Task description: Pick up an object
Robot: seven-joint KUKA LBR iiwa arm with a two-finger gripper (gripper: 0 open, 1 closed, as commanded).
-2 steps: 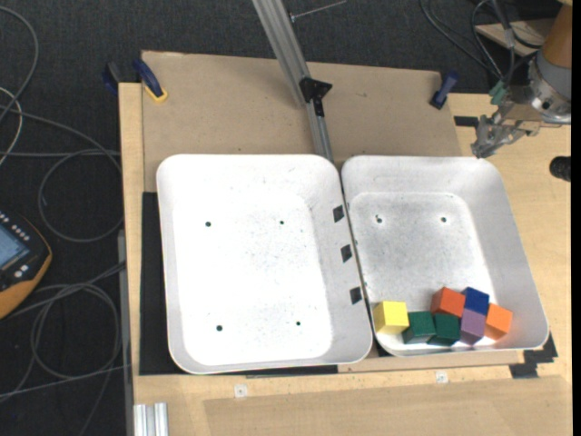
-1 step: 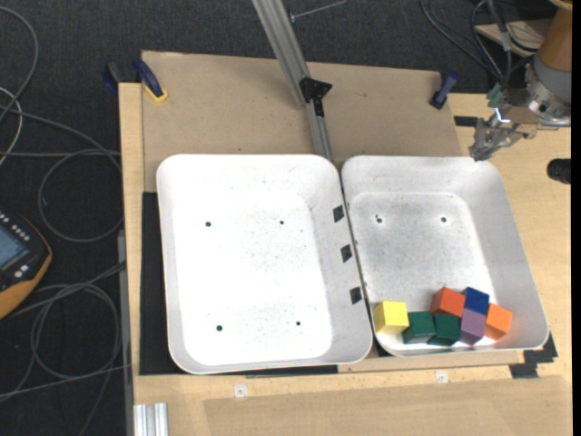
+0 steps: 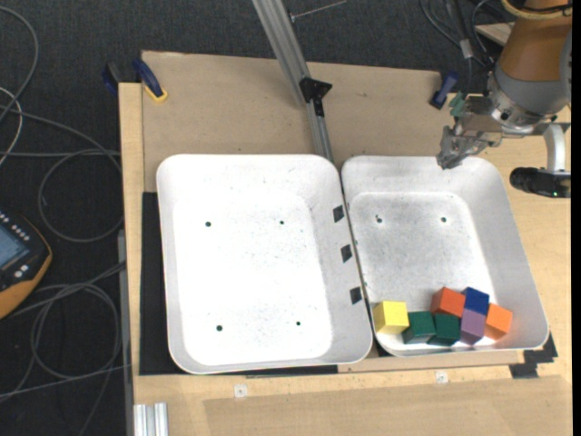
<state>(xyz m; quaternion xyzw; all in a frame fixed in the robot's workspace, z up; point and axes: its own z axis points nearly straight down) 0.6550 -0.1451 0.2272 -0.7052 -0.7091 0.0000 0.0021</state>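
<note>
— Gripper (image 3: 451, 158) hangs at the far rim of the right bin (image 3: 508, 207); whether it is spread or pressed together, I cannot tell.

— And the blocks?

— Clustered in that bin's near right corner: yellow block (image 3: 392, 315), green block (image 3: 420, 325), orange block (image 3: 448, 302) and more, well apart from it.

— Progress?

— By my judgement nothing is picked yet; reach, descent, grasp and lift all remain.

Robotics lab: plywood bench (image 3: 227, 107), loose cables (image 3: 54, 166) across dark carpet (image 3: 73, 16).
</note>
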